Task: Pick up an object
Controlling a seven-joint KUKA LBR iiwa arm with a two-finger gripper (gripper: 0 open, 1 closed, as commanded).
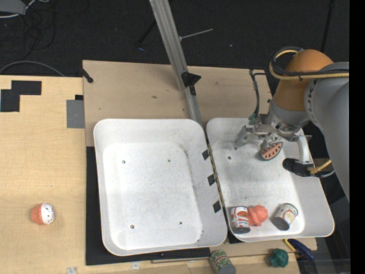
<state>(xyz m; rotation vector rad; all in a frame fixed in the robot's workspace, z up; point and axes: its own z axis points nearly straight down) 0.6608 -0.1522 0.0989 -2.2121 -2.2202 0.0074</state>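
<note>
I hold the tool (263, 137) at the right bin's (308, 224) one o'clock, over a slice (271, 149); grip state unclear.

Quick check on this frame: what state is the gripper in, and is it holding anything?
Gripper: over the right bin, fingers spread open, nothing between them; a watermelon-slice toy lies just beside it.

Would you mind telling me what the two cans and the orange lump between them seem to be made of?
Left can and right can: probably metal with printed labels, going by their pale rims. Orange lump: possibly soft plastic or rubber, matte and rounded; too small to be sure.
</note>
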